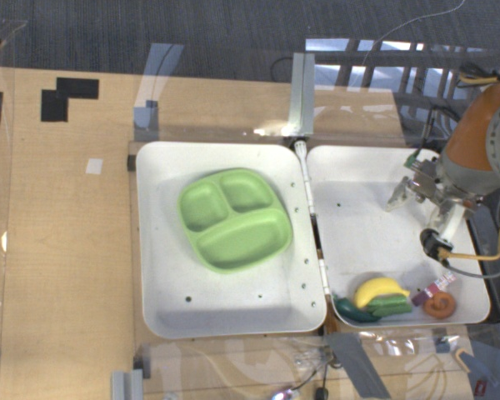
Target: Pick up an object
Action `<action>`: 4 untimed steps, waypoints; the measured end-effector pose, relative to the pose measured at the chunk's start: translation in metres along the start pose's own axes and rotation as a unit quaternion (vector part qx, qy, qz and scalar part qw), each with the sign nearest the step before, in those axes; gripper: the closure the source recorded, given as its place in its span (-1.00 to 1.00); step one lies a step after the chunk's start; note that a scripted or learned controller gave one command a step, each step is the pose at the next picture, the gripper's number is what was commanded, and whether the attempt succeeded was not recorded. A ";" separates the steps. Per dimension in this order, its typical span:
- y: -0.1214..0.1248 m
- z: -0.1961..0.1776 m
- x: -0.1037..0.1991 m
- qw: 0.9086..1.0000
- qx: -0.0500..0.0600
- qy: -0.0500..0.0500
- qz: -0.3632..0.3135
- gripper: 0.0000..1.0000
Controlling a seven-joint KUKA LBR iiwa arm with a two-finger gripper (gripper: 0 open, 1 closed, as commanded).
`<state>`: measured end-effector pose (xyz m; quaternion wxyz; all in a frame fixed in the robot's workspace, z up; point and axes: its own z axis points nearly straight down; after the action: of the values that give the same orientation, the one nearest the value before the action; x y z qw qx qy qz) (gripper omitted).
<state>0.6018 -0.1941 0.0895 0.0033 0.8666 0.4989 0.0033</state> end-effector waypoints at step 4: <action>-0.095 -0.295 0.062 0.999 0.002 0.000 -0.039 1.00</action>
<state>0.5479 -0.0920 0.3837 0.0017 0.8468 0.5320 0.0021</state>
